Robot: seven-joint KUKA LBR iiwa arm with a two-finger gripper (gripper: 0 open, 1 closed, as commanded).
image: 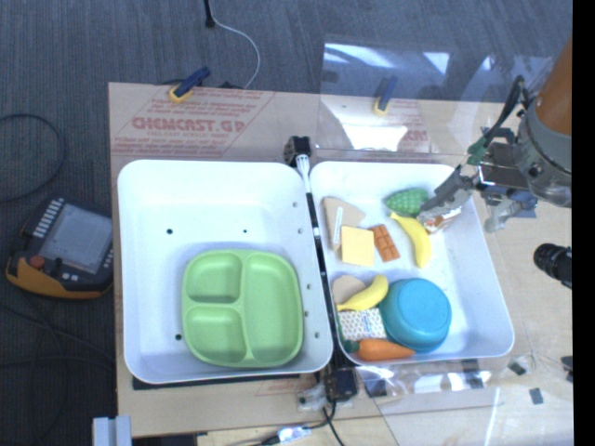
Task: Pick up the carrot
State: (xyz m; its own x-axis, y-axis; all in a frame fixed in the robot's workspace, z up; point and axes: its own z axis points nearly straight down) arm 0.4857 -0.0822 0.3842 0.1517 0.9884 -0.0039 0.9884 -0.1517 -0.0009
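The carrot (384,349) is orange and lies at the front edge of the right bin (499,307), tucked under the rim of a blue bowl (416,312). My gripper (465,216) hangs over the far right corner of that bin, well behind the carrot and apart from it. It is open, with nothing between its fingers. Its left fingertip (437,216) sits just right of a yellow banana (415,237).
The right bin is crowded: a green leafy piece (407,199), a yellow cheese square (357,245), an orange block (385,242), a bread slice (332,215), a second banana (365,294) and a checkered item (361,323). A green divided plate (244,307) lies in the left bin (130,240).
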